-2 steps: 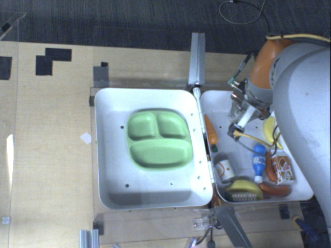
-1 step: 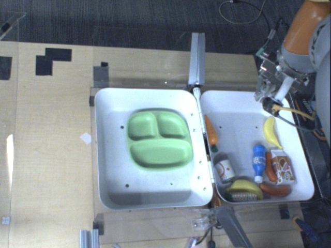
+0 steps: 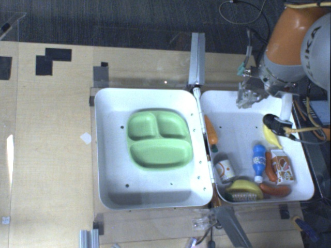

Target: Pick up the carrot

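While the carrot [image 3: 210, 130] lies against the right bin's [image 3: 305, 164] left wall, the jaws [image 3: 250, 97] hover above its far edge; whether they are parted or closed is unclear.

a pale wooden bench [image 3: 46, 154] bears two white bins [image 3: 111, 154] side by side.

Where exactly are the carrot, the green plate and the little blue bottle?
carrot [image 3: 210, 130]: camera view, middle of its orange body.
green plate [image 3: 158, 138]: camera view, ridge between its compartments.
blue bottle [image 3: 258, 163]: camera view, middle of its body.
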`<state>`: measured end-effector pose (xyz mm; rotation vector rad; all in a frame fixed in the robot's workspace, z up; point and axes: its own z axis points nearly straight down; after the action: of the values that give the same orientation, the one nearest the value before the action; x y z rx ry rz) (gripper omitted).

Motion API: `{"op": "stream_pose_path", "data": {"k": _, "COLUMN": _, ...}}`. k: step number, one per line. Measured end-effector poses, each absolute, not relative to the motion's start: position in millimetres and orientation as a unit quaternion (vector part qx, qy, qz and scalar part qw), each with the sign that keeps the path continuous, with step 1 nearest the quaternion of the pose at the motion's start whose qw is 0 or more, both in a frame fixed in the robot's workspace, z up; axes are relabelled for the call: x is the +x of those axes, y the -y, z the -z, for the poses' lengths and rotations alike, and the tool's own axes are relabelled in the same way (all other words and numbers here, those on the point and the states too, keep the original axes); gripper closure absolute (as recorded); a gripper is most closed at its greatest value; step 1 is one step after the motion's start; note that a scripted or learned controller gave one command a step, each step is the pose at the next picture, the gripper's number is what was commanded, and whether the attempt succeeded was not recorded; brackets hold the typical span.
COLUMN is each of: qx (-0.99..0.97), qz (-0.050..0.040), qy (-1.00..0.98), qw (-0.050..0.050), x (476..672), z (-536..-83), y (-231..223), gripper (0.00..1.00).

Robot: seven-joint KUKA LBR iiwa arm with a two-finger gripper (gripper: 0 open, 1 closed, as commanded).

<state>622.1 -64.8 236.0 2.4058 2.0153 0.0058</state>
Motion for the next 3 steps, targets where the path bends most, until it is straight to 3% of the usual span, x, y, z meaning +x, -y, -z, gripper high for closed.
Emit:
{"op": "stream_pose_path", "data": {"k": 1, "qx": 0.663, "qz": -0.002, "qy": -0.749, "qw": 0.003, "x": 627.2, "z": -336.1, "y": 113.3, "gripper": 1.0}}
{"op": "stream_pose_path", "data": {"k": 2, "qx": 0.678, "qz": -0.0013, "qy": -0.735, "qw": 0.001, "x": 642.2, "z": -185.0, "y": 14.9, "gripper": 1.0}}
{"op": "stream_pose_path", "data": {"k": 3, "qx": 0.708, "qz": -0.0023, "qy": -0.706, "qw": 0.001, "x": 641.8, "z": -214.9, "y": -47.3, "gripper": 1.0}}
